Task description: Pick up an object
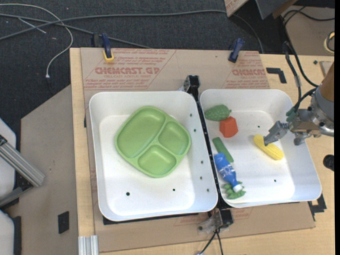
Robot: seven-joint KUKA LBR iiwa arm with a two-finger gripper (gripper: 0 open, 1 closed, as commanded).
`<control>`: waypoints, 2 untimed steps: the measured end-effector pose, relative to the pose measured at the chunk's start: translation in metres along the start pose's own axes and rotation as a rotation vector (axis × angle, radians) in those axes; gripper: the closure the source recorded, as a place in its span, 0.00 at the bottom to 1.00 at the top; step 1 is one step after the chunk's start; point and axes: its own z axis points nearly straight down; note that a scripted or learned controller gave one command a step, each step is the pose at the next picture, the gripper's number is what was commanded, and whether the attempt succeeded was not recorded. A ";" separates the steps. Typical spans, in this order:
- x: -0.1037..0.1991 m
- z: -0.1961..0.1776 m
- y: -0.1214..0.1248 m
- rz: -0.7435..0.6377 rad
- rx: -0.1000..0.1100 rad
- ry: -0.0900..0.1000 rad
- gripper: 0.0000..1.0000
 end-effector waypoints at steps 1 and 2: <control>0.000 -0.005 0.002 -0.003 -0.010 -0.003 0.00; -0.002 0.061 0.005 -0.003 -0.005 0.000 0.00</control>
